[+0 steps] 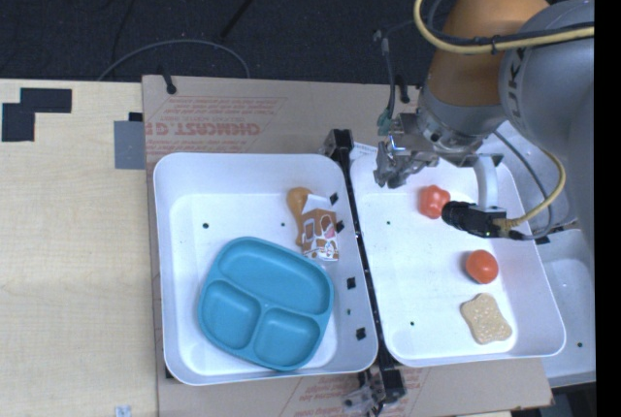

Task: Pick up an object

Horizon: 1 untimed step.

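Two white bins are seen side by side on the bench, where the gripper (pixel 393 168) is poised low at the right bin's (pixel 427 328) far corner, nothing held, a red ball (pixel 433 202) lying just beside it, toward the arm.

We see the gripper (pixel 391 171) low over the right bin's (pixel 408 347) upper left, two red balls (pixel 434 202) nearby, blue tray (pixel 264 303) in the left bin (pixel 179 211)

Two small orange-red round toys (pixel 434 202) (pixel 481 266) and a tan bread-shaped piece (pixel 486 318) are crowding the right white bin (pixel 417 328) along its right side; its lower-left floor is lying open.
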### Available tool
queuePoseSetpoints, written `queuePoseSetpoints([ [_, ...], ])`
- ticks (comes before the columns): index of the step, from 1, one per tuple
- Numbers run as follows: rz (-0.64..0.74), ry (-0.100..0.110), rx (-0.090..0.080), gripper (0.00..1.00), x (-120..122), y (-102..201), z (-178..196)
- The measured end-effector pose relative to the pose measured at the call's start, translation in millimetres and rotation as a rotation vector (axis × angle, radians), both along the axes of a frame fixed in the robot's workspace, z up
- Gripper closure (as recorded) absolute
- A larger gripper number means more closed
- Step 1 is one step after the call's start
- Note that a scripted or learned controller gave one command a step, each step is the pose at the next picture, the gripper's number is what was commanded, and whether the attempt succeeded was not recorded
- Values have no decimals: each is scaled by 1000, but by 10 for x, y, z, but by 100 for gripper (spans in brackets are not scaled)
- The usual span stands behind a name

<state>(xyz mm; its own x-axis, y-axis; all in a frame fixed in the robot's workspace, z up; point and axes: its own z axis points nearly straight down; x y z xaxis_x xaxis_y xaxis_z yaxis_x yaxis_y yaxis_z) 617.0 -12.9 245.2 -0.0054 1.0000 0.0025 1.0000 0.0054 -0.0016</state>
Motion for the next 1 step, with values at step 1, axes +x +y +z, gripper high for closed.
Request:
queuePoseSetpoints([
  [1,-1,1,-2,100,102,548,-129],
])
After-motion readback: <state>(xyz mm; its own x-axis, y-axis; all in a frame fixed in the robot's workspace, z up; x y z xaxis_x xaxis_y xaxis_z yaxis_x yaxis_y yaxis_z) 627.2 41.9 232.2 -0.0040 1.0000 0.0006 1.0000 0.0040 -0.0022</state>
